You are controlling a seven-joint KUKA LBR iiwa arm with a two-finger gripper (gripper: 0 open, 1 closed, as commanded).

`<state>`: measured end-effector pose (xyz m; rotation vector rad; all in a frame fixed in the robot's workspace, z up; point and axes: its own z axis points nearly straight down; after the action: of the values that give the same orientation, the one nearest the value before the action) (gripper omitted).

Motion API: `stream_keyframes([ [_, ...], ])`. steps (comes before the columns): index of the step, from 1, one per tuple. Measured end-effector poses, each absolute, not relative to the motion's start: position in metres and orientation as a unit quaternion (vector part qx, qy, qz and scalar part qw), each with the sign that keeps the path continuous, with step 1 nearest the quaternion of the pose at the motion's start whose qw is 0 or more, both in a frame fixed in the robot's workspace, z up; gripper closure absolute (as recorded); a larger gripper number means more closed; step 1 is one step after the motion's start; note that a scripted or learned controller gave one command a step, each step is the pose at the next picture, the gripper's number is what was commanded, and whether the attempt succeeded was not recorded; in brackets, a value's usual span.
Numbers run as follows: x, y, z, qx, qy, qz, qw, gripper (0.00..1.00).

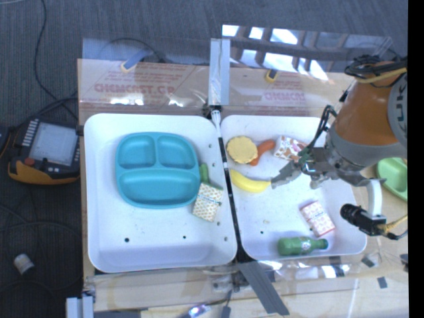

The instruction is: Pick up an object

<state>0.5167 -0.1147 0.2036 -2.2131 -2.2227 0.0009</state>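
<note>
From here the gripper (pixel 296 171) hangs with its jaws spread and holding nothing in the right bin (pixel 344 247), just beside the banana (pixel 250 183), a light, stiff, slick plastic toy that looks best pinched across its middle.

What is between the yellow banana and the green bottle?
Just bare white bin floor between the banana and the green bottle, seen in the camera view.

Blue tray (pixel 158 168), yellow banana (pixel 249 183), green bottle (pixel 302 246)
</note>
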Motion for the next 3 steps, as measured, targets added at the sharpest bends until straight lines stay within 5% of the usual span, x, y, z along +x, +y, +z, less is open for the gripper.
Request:
stream_keyframes([
  [1,0.621,-0.176,0.147,-0.676,-0.737,0.0021,0.000,0.00],
  [2,0.672,-0.213,0.092,-0.678,-0.735,-0.0017,0.006,0.00],
  [3,0.669,-0.184,0.228,-0.721,-0.692,0.0012,0.000,0.00],
])
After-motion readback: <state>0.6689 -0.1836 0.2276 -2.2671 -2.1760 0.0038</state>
